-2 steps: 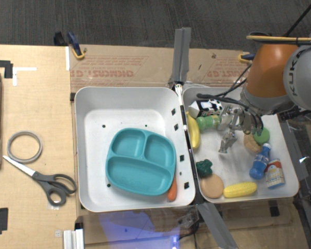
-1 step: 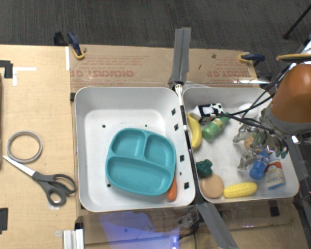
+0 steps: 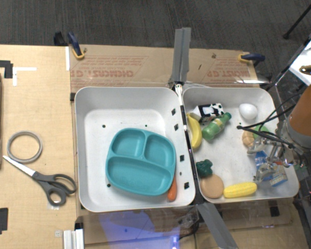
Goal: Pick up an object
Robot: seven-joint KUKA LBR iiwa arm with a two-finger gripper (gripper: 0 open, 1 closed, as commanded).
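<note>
Corn cob (image 3: 240, 190) hugs the right bin's (image 3: 233, 95) near edge beside the gripper (image 3: 267, 162), grip unclear.

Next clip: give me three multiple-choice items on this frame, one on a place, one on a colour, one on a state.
1. Where does the divided plate lie?
A. left bin
B. right bin
C. on the bench beside the scissors

2. What colour is the plate?
A. red
B. teal
C. yellow

3. How do the scissors lie?
A. inside a bin
B. on the plate
C. flat on the bench, left of the bins

Answers: 1 A, it rests inside the left bin. 2 B, its whole surface is teal. 3 C, they lie below the tape roll.
</note>
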